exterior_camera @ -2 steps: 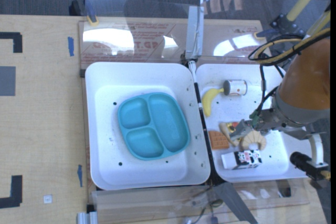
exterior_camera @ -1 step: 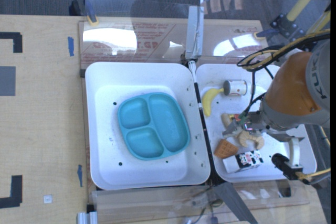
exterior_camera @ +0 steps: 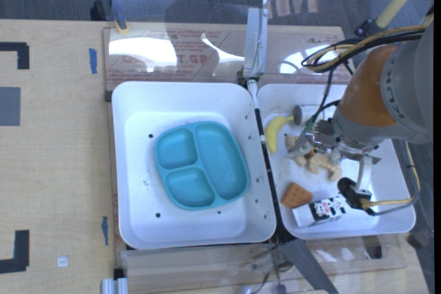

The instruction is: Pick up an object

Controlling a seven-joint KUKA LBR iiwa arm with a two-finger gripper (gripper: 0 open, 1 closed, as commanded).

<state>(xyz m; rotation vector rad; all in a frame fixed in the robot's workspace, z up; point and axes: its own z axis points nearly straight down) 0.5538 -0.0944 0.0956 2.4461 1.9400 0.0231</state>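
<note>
The left bin [exterior_camera: 131, 113] carries a blue divided plate [exterior_camera: 201, 164] near its middle, with bare white floor open along all four walls. Across the shared rim, the right bin [exterior_camera: 403, 213] is more crowded. A yellow banana [exterior_camera: 275, 130] lies close to its left wall, an orange waffle-textured piece [exterior_camera: 296, 195] sits near the front left corner, and a small black-and-white carton [exterior_camera: 322, 210] lies along the front wall. A pale, knobbly object [exterior_camera: 315, 160], perhaps a toy, lies mid-bin. The arm [exterior_camera: 386, 89] reaches in from the right, wrist bent down, its gripper [exterior_camera: 311, 141] just above that object; whether its fingers are apart or together cannot be told.
</note>
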